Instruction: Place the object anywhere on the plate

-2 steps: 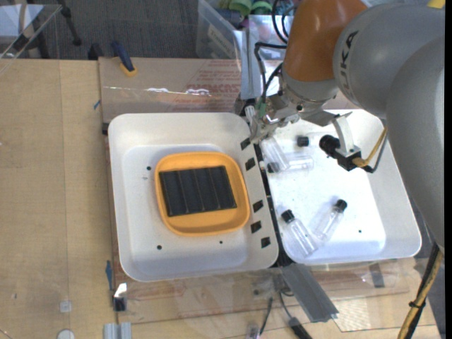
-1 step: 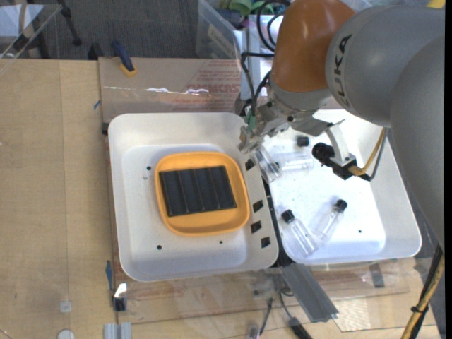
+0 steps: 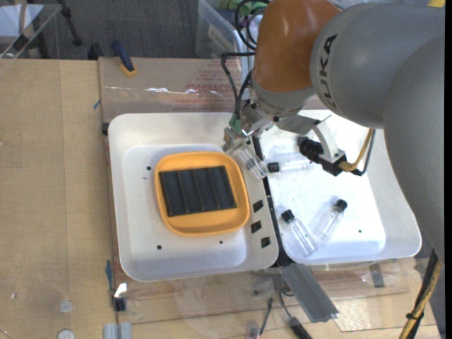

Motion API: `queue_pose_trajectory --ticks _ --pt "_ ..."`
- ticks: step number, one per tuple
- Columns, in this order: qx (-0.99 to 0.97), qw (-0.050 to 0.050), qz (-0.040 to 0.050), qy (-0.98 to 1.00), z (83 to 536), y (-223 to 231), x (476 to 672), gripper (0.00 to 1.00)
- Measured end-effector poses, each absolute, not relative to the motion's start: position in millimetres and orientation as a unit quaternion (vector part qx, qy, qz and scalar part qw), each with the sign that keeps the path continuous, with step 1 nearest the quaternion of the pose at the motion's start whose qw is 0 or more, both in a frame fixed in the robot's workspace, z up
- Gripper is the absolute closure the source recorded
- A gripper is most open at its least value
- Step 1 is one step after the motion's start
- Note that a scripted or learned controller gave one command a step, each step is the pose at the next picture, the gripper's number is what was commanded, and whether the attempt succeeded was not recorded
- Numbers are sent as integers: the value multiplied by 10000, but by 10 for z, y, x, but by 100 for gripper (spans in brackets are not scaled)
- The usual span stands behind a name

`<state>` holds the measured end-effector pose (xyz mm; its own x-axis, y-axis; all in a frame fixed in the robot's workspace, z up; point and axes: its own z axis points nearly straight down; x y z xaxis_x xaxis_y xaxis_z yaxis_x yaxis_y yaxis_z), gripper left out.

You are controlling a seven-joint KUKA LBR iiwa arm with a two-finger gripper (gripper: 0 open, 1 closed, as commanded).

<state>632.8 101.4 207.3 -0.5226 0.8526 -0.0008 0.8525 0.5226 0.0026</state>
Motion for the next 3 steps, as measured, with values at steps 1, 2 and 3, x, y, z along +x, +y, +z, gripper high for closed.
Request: queue_pose_trajectory --ticks 1,2,3 --pt "4183 17 10 9083 2059 975 6429 100" --pt "3303 -10 1 9439 1809 1120 6169 100" --pt "3305 -7 3 9438 1812 1117 6171 0"
